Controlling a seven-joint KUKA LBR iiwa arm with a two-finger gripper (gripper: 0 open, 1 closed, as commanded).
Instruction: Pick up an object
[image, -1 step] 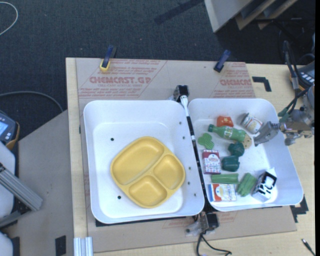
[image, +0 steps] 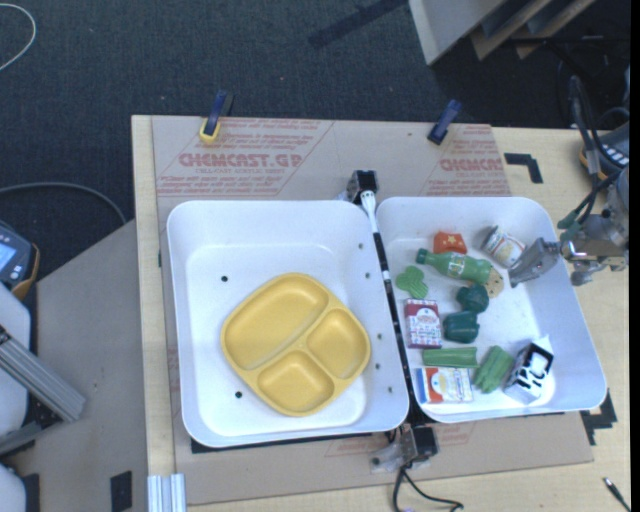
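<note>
The end effector (image: 540, 258) sits over the upper right part of the right white bin (image: 570, 300), and whether it is open or closed cannot be told from this slanted view. Nothing can be seen gripped in it.

Nearest it lies a small silver-and-tan can (image: 502, 244), just to its left, with an orange packet (image: 449, 242) beyond. Below those rests a green plastic bottle with a pale label (image: 458, 265), lying on its side, then a cluster of dark green rounded toys (image: 466, 312) and a green leaf-shaped piece (image: 411, 281). Further down are a red-and-white carton (image: 423, 322), a long green vegetable-like piece (image: 450, 355), a white box with a red picture (image: 444, 383), a green ridged piece (image: 492, 367) and a black-and-white block (image: 532, 371). Any of these could serve as the object to pick (none is singled out).

The left white bin (image: 190, 300) holds a yellow three-compartment plastic tray (image: 295, 343).

The likely trouble is crowding: the things lie close together, so a descent could pinch two at once or nudge the can away, and rounded shapes may slip out.

The brown sheet on the desk (image: 160, 200) reads "CHEMCAST GP" in red; the carton labels are too small to read.
</note>
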